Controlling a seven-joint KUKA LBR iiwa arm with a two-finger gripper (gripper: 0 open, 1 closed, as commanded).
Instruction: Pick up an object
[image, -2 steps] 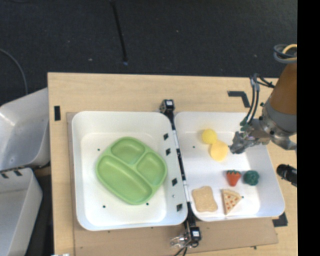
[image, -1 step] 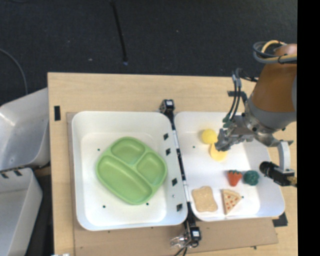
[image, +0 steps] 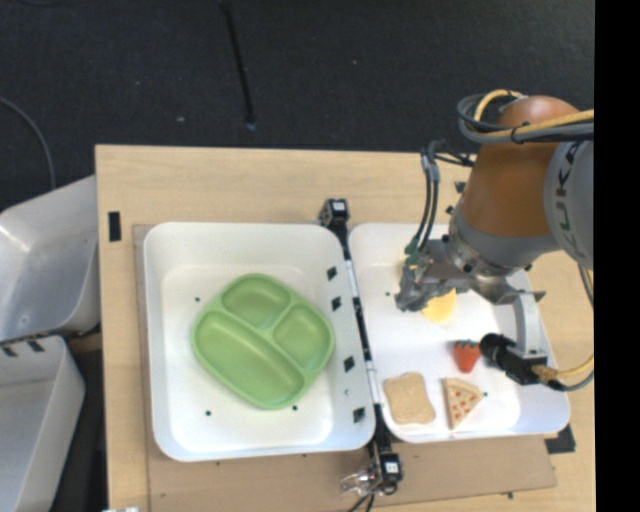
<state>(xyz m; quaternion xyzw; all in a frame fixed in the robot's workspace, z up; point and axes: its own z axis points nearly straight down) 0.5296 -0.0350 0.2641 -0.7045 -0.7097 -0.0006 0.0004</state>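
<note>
Green three-compartment plastic plate (image: 262, 340) in left white bin (image: 160, 400); gripper (image: 418, 290) low in right white bin (image: 380, 250), beside yellow cheese-like piece (image: 440, 308).

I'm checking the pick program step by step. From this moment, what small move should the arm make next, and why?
Probably a short, straight descent. The gripper sits in the right white bin, right at the yellow wedge-shaped toy piece, which lies partly under it. The red toy strawberry, tan toast slice and pizza slice lie farther off, so the yellow piece looks the nearest target.
</note>
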